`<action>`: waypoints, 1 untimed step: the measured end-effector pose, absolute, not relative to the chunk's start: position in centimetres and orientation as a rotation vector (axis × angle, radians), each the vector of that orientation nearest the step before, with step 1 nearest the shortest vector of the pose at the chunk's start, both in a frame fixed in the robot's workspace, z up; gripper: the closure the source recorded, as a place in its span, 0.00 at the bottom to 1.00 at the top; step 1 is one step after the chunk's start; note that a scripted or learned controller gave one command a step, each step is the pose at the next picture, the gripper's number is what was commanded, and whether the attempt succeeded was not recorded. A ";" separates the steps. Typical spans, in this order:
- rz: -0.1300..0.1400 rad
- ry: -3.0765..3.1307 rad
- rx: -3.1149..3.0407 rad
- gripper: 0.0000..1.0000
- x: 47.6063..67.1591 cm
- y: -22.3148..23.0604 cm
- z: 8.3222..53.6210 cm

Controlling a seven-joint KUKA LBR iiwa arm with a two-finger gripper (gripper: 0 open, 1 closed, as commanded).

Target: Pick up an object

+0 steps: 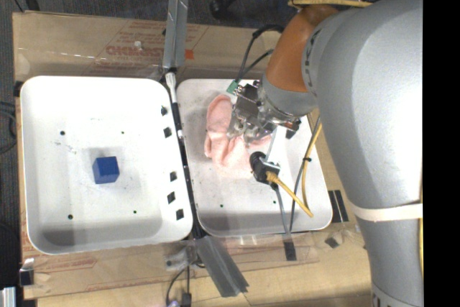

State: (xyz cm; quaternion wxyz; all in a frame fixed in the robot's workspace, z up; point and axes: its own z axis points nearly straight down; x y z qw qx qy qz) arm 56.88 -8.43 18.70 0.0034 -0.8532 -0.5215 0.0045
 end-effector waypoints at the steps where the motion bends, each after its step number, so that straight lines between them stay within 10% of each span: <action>1: 0.012 -1.787 -2.576 1.00 63.1 -10.8 21.9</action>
